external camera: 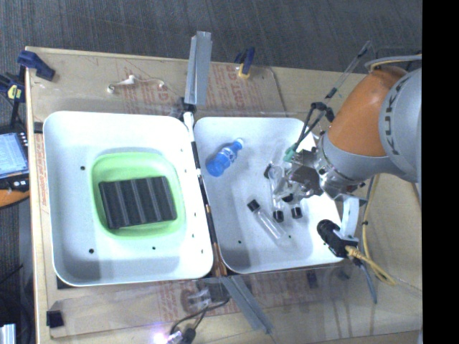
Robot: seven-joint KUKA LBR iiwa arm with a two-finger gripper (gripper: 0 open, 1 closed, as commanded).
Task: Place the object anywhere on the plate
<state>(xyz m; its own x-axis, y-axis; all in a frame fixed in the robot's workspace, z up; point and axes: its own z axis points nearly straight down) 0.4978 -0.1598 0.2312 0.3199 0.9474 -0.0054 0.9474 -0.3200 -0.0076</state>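
Observation:
A green plate (136, 165) lies in the left bin (64, 135) with a dark ribbed tray (136, 200) on top of it. A blue bottle (223, 158) lies on its side in the upper left of the right bin (237, 253). My gripper (287, 212) hangs low over the middle right of that bin, well to the right of the bottle and below it. Its two dark fingertips (278, 213) stand apart with nothing between them. A clear tube-like piece with a black end (264, 219) lies just left of the fingertips.
The arm's grey and orange body (373, 131) covers the right bin's right edge. A metal divider bar (197, 67) stands at the back between the bins. Cables (358, 253) trail off the bench's front right corner.

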